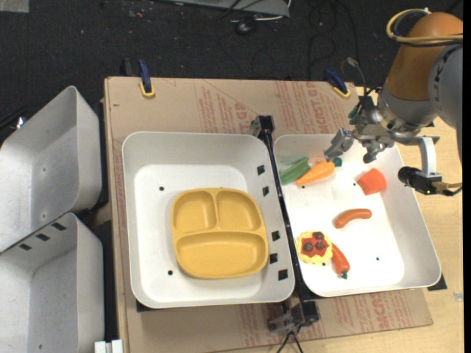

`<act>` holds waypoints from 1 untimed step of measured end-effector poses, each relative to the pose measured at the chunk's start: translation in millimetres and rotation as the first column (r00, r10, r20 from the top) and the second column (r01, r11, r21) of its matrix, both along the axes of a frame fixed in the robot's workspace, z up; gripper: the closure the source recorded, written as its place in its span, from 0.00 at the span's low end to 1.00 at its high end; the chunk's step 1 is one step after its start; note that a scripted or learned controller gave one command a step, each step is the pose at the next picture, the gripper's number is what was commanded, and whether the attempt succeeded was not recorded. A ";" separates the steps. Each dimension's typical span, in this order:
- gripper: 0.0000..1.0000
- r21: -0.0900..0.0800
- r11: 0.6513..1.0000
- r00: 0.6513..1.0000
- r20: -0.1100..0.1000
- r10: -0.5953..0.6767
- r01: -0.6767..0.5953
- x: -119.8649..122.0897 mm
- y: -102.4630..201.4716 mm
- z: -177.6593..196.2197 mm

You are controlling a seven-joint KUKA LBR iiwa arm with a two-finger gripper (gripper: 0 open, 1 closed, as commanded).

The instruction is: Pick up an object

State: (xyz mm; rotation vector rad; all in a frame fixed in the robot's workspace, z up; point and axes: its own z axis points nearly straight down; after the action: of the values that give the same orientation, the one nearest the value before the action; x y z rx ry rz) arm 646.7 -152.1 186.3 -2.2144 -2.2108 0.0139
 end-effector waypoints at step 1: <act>0.00 -0.003 1.000 1.000 0.015 0.002 -0.002 3.3 0.3 9.1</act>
State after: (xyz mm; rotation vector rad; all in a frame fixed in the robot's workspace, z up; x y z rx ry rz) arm 650.0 -151.8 195.4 -2.2205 -2.2224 0.0003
